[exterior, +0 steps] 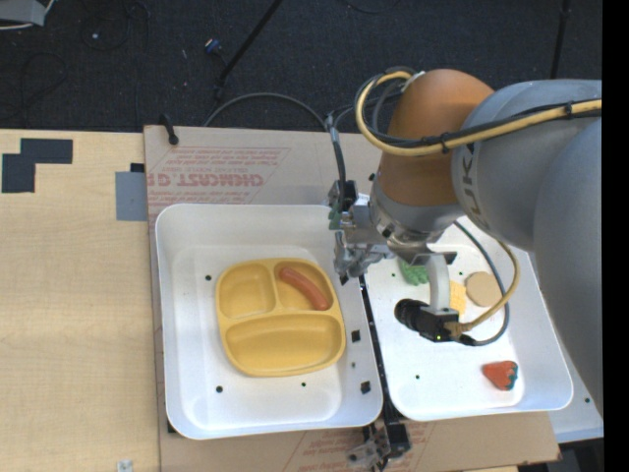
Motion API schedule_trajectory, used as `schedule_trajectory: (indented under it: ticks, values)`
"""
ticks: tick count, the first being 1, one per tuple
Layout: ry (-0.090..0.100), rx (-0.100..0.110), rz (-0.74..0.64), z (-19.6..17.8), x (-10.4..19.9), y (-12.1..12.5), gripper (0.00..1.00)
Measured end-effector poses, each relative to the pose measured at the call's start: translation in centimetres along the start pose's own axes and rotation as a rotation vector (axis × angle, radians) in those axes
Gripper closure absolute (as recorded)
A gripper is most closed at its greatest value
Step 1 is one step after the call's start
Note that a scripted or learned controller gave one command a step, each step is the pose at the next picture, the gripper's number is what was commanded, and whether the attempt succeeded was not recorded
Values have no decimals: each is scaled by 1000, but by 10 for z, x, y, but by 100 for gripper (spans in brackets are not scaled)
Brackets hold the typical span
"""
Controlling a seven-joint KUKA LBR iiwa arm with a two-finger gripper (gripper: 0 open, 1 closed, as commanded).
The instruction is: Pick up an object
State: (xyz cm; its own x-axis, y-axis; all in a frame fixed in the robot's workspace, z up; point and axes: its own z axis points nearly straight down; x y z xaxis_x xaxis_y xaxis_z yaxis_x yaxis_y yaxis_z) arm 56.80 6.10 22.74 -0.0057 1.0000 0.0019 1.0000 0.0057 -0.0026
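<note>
Where the two shallow white bins meet, the silver two-finger gripper (346, 262) hangs over their rims. It is too hard to see if it is open or closed. Just beside the gripper, in the left bin (187, 264), lies a long red-orange toy sausage (307, 285). The sausage rests in the small top part of a yellow plastic plate (280, 347) with three parts, the one closest to the gripper. On the other side of the gripper, in the right bin (536, 362), a small green thing (415, 272) peeks out from under the wrist. A bit farther off are a little yellow piece (453, 301) and a flat round tan disc (482, 288), close together. Farthest from the gripper, a red toy strawberry (499, 374) sits alone. The big grey arm with its orange band (437, 116) leans in above the right bin.
</note>
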Motion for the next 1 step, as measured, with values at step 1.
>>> schedule_trajectory:
  ticks: [1]
  values:
    - [0,0,0,-7,46,5,100]
